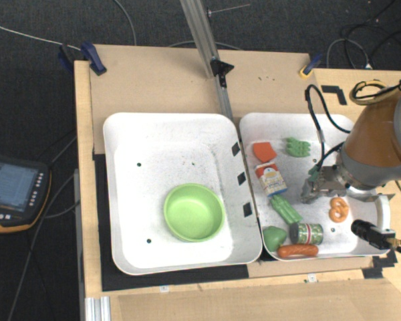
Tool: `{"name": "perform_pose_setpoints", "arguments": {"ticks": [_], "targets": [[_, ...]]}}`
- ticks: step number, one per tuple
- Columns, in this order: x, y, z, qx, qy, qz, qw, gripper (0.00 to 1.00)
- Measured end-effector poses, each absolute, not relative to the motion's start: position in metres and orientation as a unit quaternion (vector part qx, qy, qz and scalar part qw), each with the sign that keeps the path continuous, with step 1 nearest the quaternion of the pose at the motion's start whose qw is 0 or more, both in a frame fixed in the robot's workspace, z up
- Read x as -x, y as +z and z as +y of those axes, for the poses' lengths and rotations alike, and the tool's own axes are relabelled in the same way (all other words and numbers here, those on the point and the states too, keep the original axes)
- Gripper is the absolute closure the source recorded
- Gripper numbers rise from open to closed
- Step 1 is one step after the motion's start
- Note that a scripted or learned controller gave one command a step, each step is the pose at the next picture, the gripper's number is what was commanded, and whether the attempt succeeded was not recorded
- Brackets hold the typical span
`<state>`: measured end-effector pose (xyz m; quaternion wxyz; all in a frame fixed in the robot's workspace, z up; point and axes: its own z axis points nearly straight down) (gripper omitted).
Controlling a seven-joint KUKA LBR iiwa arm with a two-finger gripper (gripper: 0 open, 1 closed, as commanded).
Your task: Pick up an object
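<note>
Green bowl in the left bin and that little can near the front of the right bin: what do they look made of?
The green bowl looks like moulded plastic: one even lime colour, smooth, with a soft matte sheen. The can lies on its side; its grey end cap suggests metal, with a green and red printed label around it, though at this size it could be a plastic toy.

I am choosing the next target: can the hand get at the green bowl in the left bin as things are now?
Probably yes. The bowl sits alone in the left bin with open space above it. The hand is over the right bin and must cross the divider.
</note>
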<state>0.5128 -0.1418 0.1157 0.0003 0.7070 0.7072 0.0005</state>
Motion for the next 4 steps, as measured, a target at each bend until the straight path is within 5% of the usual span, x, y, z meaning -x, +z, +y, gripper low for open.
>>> {"name": "perform_pose_setpoints", "arguments": {"ticks": [2,3,4], "targets": [[-0.515,0.222,-0.133,-0.707,0.0015,0.707,0.002,1.00],[-0.515,0.238,-0.133,-0.707,0.0007,0.707,0.001,1.00],[-0.529,0.229,-0.078,-0.705,0.0003,0.709,-0.001,1.00]]}}
